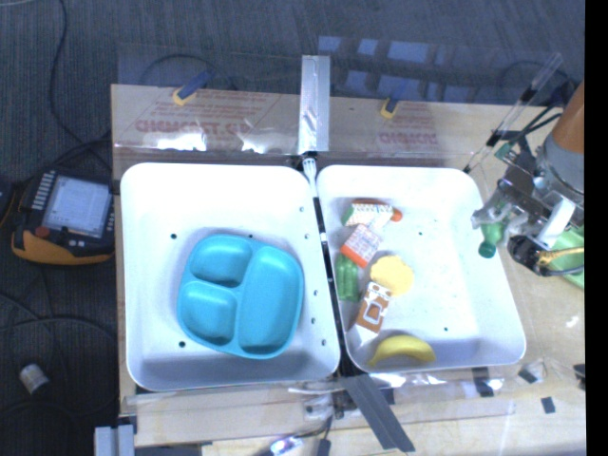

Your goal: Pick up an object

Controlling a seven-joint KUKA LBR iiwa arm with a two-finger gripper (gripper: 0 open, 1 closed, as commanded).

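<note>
My gripper [496,226] at right bin [456,283] edge — jaw state unclear, nothing seen held. Banana [401,351], yellow disc [391,275], cartons [362,243] lie along bin's left side, well apart. Pick not yet done.

Wooden bench [446,122] with two white bins, left [152,255] and right [465,283], side by side.

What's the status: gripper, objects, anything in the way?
Gripper above right bin's right rim. Curved yellow banana and small packages clustered at bin's left side, untouched. Nothing blocking.
</note>
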